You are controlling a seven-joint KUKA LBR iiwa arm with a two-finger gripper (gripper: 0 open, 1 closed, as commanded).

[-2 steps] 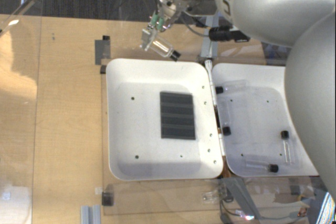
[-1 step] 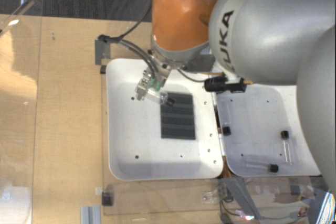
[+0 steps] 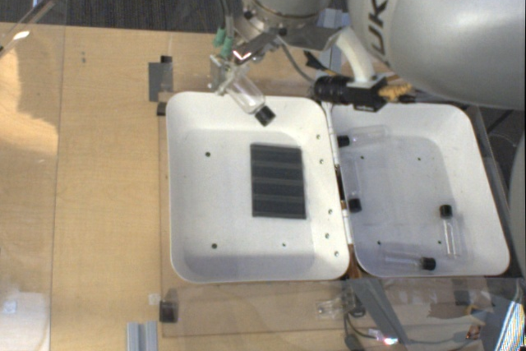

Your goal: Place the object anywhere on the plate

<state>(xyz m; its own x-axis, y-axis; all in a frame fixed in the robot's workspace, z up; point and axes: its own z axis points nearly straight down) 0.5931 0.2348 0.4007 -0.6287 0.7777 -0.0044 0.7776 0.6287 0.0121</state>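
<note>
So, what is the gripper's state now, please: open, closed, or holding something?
Gripper: closed on a clear tube with a black cap, at the far edge of the left bin.

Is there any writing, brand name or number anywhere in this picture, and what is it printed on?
"UKA": big dark letters on the grey shell of the robot arm; the start of the word is cut off from sight.
I can find no other writing: the two white bins, the dark ridged plate and the small clear tubes with black caps show no print that can be made out.
</note>
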